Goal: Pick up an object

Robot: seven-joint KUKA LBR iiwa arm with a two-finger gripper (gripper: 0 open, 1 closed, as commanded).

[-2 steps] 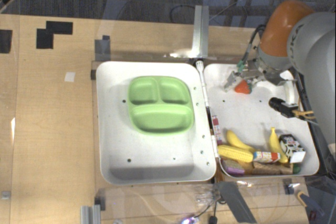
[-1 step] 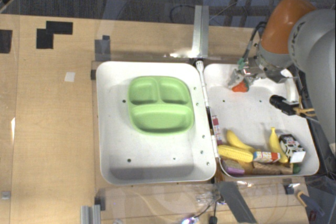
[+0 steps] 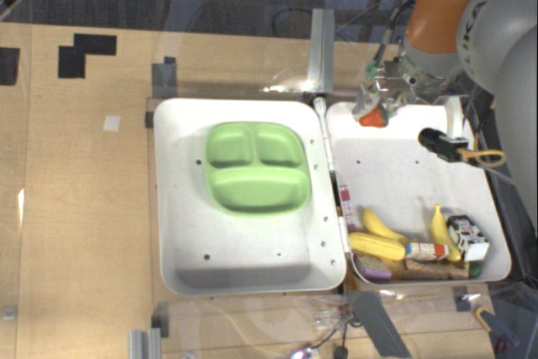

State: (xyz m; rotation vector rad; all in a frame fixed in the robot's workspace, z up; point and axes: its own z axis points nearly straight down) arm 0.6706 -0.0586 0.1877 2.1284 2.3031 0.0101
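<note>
Here I see the gripper (image 3: 376, 107) poised over the far corner of the right bin (image 3: 395, 160), its fingers seemingly closed on a small red-orange object (image 3: 373, 118), though the view is blurry. The other pickable items lie heaped along the near edge, well apart from it.

The arm (image 3: 496, 21) is cased in smooth grey. An orange band (image 3: 450, 0) is wrapped above the wrist, where thin cables (image 3: 388, 38) are strung.
</note>
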